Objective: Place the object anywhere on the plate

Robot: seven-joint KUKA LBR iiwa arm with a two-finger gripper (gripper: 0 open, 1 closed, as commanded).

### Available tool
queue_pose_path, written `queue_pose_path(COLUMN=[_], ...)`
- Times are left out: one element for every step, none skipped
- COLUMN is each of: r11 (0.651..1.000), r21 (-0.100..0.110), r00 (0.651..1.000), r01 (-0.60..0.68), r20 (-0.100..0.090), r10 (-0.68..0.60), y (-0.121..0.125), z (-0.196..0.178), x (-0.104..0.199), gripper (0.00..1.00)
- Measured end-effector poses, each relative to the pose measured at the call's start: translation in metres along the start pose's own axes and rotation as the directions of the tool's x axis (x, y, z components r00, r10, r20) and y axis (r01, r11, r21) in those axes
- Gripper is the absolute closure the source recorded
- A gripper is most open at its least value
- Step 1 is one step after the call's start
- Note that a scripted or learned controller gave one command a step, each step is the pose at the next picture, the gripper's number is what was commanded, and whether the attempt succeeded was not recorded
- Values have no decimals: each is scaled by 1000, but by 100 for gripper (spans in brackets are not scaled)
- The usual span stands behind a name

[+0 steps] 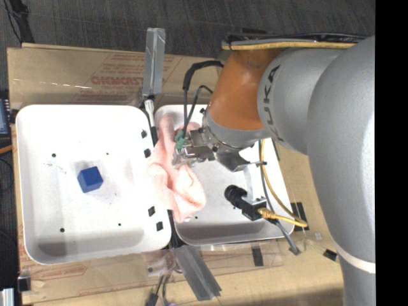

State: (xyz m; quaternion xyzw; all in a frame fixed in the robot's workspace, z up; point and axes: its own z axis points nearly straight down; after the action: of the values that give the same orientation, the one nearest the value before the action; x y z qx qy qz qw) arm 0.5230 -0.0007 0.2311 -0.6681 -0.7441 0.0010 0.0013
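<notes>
The blue block (90,178) sits by itself on the floor of the left bin (38,123), a bit left of the middle. No plate can be made out.

Next, a pink cloth (175,171) hangs over the wall where the two bins meet. Most of it lies in the right bin (217,231).

The gripper (185,146) is down at the top of the cloth, and it looks to be touching it. The big grey arm (306,94) with its orange band hides the jaws, so whether they are apart or pinched together cannot be told. The gripper is well away from the block.
</notes>
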Motion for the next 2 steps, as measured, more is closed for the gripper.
queue_pose_path(r11=[918, 688], r21=[0, 2], r00=[918, 688], r01=[396, 726], r20=[1, 0], r10=[-396, -726], y=[20, 37], z=[-8, 8], x=[45, 89], gripper=[100, 100])
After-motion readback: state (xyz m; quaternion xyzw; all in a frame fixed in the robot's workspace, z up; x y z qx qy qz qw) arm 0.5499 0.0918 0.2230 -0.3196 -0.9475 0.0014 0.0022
